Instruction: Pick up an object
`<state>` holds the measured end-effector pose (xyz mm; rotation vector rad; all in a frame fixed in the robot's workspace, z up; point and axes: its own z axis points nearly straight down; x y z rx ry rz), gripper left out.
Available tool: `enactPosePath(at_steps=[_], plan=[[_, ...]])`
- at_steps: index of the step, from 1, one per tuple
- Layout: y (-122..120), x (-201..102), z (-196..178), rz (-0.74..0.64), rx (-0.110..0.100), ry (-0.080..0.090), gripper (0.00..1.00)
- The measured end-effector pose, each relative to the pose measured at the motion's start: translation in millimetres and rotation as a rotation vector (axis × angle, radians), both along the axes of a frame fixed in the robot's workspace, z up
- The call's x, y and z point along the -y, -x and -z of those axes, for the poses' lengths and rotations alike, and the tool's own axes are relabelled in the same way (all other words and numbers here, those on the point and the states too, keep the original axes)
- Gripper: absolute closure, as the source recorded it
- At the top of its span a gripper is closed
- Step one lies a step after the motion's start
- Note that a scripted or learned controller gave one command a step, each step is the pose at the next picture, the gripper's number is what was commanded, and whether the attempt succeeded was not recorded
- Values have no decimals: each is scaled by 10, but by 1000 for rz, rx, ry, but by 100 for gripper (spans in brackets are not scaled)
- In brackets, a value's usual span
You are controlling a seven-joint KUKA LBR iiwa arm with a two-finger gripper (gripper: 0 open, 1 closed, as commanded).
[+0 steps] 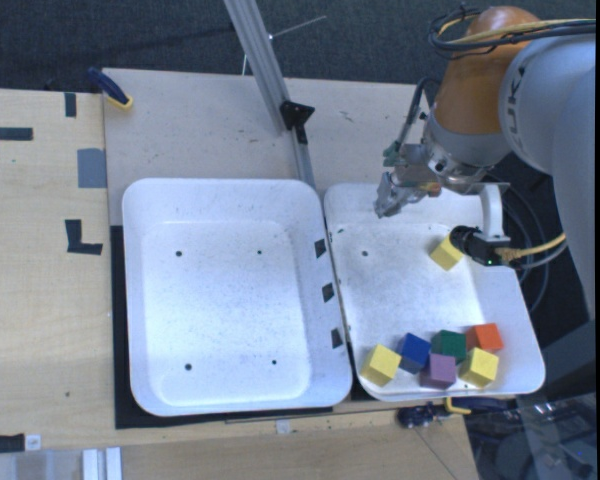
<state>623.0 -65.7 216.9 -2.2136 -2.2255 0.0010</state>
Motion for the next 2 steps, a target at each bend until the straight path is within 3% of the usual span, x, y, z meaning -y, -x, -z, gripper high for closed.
enactPosePath(at_steps=[2], plan=[[169,-1062,-36,-1,0,0,100]])
